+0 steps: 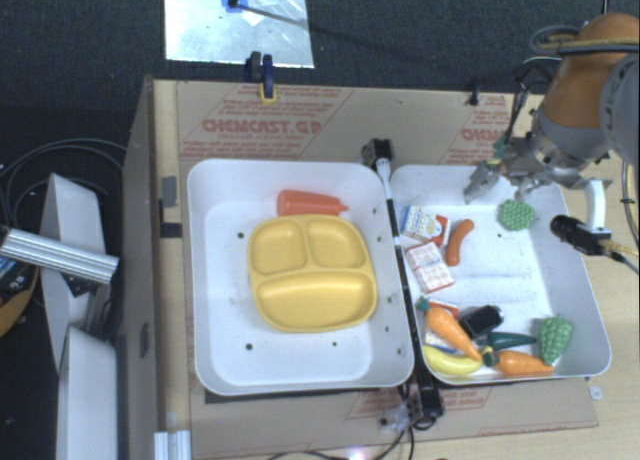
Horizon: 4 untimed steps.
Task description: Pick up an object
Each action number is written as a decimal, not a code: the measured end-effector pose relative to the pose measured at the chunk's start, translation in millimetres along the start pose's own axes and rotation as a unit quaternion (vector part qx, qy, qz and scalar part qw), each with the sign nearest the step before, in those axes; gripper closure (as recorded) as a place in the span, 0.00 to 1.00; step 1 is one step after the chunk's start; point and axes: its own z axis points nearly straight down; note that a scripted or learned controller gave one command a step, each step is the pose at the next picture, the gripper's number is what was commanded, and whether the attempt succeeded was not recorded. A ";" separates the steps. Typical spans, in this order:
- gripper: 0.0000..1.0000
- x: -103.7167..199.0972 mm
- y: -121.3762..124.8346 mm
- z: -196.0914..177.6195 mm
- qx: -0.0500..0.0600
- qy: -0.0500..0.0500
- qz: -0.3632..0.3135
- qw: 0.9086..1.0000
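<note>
**Two white bins, gripper above the right bin's far edge**

The left shallow white bin (pixel 215 278) holds a yellow plastic divided tray (pixel 310 274) near its middle, two small compartments toward the far edge and one wide compartment toward the near edge. A long orange carrot-like toy (pixel 312 203) lies just beyond the tray, its long axis running left to right along the bin's far side.

The right shallow white bin (pixel 585 298) holds two small printed cartons (pixel 425 243) near its left edge and a small orange-red sausage-shaped toy (pixel 459 241) just beside them, tilted with its upper end toward the far right. A round green knobbly toy (pixel 517 214) sits near the far edge. Clustered in the near corner lie two orange carrots (pixel 445 324), a yellow banana (pixel 450 361), a black item (pixel 480 319) and a green bumpy vegetable (pixel 554 336).

The gripper (pixel 505 174) hangs over the far edge of the right bin, just left of the green knobbly toy. Its two grey fingers are spread apart with nothing between them.
</note>
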 end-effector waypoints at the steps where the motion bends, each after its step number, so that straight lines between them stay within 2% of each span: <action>1: 0.00 25.5 4.0 70.6 -0.005 -0.001 0.000 1.000; 2: 0.00 51.8 23.5 71.8 -0.008 -0.002 0.000 1.000; 3: 0.00 55.8 -63.8 71.8 -0.009 -0.001 0.002 1.000; 4: 0.00 55.9 -76.6 71.5 -0.012 -0.001 0.002 1.000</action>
